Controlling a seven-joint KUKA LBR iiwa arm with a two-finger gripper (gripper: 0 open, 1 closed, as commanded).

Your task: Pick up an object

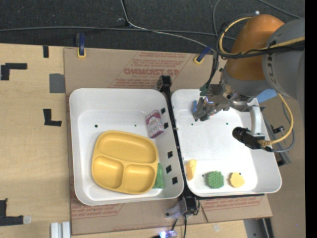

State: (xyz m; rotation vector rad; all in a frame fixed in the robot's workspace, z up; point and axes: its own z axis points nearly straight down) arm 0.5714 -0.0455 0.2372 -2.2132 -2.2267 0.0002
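a: nearest the camera, what lies along the front of your right bin (pixel 267 185)?

b: three small things in a row: a yellow wedge (pixel 190 169) by the divider, a green bumpy ball (pixel 215 179) in the middle, and a yellow round piece (pixel 237 180) just beside it on the right. none of them touch me.

a: and the left bin (pixel 79 133)?

b: a yellow divided tray (pixel 125 161) fills its front half, with a green strip (pixel 159 176) wedged against the tray's right edge. a small maroon packet (pixel 154 124) sits behind the tray, near the divider.

a: where's your gripper?

b: my gripper (pixel 202 110) hangs over the back left part of the right bin, well apart from the three small things. whether it's spread or pressed together i cannot tell (it is dark and crowded by cables there). i see nothing held in it.
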